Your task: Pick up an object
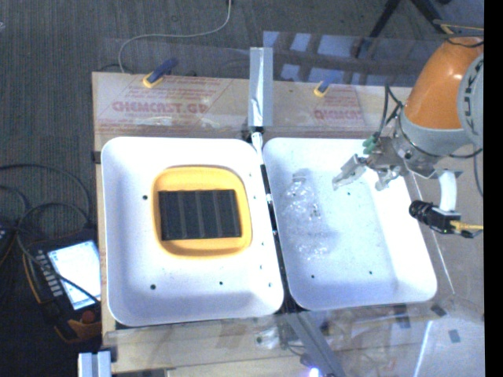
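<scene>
My gripper (363, 171) hung upper right over right bin (409, 281), jaws spread, nothing held; clear crumpled object (302, 203) lay left, easiest target.

A yellow-rimmed tray (203, 213) with a dark slatted centre lies flat in the left bin (126, 289).

I count two white bins on the bench: the left bin (126, 289) and the right bin (393, 281), touching along their inner edges. In the left bin I see one yellow tray (203, 246) with a dark slatted insert. In the right bin I see one clear crumpled plastic item (302, 210), near the wall shared with the left bin. Behind the bins, I count two clamps (159, 71).
</scene>
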`<state>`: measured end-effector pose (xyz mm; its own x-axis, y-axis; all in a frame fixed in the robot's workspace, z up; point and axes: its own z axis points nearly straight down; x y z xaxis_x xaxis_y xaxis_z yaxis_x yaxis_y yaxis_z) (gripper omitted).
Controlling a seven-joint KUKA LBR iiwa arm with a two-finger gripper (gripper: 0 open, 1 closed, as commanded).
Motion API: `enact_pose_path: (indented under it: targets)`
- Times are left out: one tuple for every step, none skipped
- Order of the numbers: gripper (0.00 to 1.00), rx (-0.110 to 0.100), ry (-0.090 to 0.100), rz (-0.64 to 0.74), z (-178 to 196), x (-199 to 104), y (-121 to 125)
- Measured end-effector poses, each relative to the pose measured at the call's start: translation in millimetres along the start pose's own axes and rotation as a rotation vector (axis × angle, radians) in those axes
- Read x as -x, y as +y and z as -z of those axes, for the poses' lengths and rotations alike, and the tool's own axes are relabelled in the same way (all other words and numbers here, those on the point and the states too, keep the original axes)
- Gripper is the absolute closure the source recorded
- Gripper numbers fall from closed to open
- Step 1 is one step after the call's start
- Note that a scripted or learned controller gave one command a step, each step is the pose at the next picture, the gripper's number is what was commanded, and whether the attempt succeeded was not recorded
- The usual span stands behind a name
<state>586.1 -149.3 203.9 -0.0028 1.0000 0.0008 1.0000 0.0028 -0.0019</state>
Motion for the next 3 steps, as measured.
enact_pose_path:
  targets:
    - [0.0, -0.001, -0.001, 0.03, -89, -46, 23]
    - [0.0, 0.003, -0.001, 0.054, -60, -19, 61]
    - [0.0, 0.014, -0.005, -0.077, -113, -49, 26]
